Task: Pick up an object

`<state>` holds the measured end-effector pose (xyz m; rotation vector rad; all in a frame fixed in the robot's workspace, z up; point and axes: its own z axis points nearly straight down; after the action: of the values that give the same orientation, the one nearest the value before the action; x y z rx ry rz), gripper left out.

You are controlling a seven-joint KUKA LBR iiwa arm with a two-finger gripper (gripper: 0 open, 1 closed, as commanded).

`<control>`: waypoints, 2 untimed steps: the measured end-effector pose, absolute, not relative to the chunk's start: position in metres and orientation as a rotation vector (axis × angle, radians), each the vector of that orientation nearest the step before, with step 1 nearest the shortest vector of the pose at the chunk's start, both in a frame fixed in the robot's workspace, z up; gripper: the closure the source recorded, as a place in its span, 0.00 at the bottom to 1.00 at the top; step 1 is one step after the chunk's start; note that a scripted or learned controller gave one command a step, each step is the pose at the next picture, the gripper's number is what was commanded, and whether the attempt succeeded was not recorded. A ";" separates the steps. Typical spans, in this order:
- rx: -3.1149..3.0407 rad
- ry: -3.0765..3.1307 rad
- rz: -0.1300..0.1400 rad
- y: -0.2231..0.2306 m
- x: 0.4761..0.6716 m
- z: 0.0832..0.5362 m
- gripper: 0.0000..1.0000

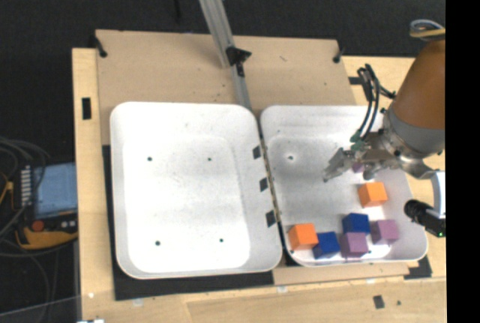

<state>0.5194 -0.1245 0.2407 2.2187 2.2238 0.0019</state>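
Observation:
My gripper hangs over the middle of the right bin, above its bare floor. Several small cubes lie in that bin's near right part. An orange cube sits closest, just right of and below the gripper. Along the front wall are another orange cube, a blue cube and a purple cube. A second blue cube and a second purple cube lie just behind them. A small purple patch shows at the gripper's right side; I cannot tell what it is.
The left bin lies beside the right one, with clips along the shared rim. A slanted metal rail rises from behind the bins. Cables and a blue box lie off the bench at the left.

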 end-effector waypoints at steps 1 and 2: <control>2.223 2.217 0.003 -0.125 0.519 0.241 0.00; 2.225 2.220 -0.004 -0.125 0.521 0.199 0.00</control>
<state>0.5210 -0.1251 0.1994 2.2248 2.2198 -0.0038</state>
